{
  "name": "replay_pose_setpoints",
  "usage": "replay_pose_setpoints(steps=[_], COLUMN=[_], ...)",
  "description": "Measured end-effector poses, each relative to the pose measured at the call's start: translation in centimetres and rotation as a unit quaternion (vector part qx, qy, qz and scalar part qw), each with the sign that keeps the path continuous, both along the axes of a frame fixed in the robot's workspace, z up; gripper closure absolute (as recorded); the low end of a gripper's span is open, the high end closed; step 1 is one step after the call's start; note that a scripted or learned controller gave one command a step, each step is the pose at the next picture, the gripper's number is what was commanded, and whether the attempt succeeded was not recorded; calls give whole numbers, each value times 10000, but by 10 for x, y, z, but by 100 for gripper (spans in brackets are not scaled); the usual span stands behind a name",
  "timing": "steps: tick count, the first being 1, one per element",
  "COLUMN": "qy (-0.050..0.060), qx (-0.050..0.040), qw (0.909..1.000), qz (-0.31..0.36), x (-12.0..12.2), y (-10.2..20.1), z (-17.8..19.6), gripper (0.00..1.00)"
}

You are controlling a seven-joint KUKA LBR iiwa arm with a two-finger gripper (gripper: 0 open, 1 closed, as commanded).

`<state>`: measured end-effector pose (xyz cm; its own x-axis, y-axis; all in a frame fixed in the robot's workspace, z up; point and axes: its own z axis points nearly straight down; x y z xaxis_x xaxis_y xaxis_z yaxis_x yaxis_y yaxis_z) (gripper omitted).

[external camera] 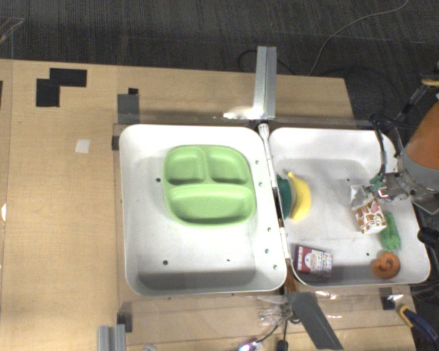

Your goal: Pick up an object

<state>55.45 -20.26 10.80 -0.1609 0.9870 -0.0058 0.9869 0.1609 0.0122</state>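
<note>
Arm (433, 141): grey with an orange band, enters at the right edge of the right bin, over that bin's far right side.
Gripper (386, 187): low over the right bin's right wall, just above the snack packet; dark cables loop beside it.
Fingers: small and dark against the bin; cannot tell whether wide or narrow, and nothing is visibly between them.
Right bin (329, 152): white, shallow, holds all the loose objects listed below.
Snack packet (369, 212): crinkled, white with red print, right part of the right bin, directly under the gripper; touching or not, cannot tell.
Green object (390, 235): elongated, just right of the snack packet, against the right bin's right wall.
Orange object (385, 265): round, near right corner of the right bin, below the green object.
Banana (301, 196): yellow, left part of the right bin, lying beside a dark green item (284, 193) at the bin's left wall.
Small box (312, 260): dark with red and white print, flat near the right bin's near wall.
Left bin (143, 218): touches the right bin's left side; holds a green divided plate (208, 183), three compartments.
Counter (51, 218): light wood, carries both bins.
</note>
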Motion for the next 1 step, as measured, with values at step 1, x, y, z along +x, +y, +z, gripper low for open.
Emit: replay_pose_setpoints(steps=[1], qy=[31], qx=[13], qw=[9986], qz=[533], x=[37], y=[93], z=[95], gripper=[100])
